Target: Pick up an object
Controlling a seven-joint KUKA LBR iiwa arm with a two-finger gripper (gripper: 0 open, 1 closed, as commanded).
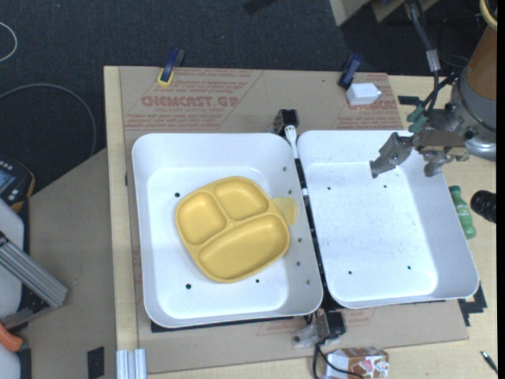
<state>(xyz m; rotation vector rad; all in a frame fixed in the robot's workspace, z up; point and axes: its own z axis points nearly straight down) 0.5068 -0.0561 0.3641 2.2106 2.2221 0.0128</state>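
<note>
Camera view, from above at a slant: the largest things are the two shallow white plastic bins side by side, the left-hand white bin (150, 235) well away from the claw and the right-hand white bin (394, 243) directly beneath it. Next in size is the yellow moulded plastic tray with three compartments (233, 227), lying flat in the middle of the far bin, well to the claw's left and lower in the picture; it is the one thing on offer to pick up, and my judgement is that the arm must cross the divide between the bins to reach it. The grey arm's two-finger claw (410, 158) hangs over the upper part of the near bin, with nothing between its fingers; they look spread, so I read it as released. Smaller items sit around it: a green marker-like stick (462, 212) just beside the bin's right rim, below the claw, and a small white block (363, 94) above it on the brown board (237, 101). None seems to bar the way.
</note>
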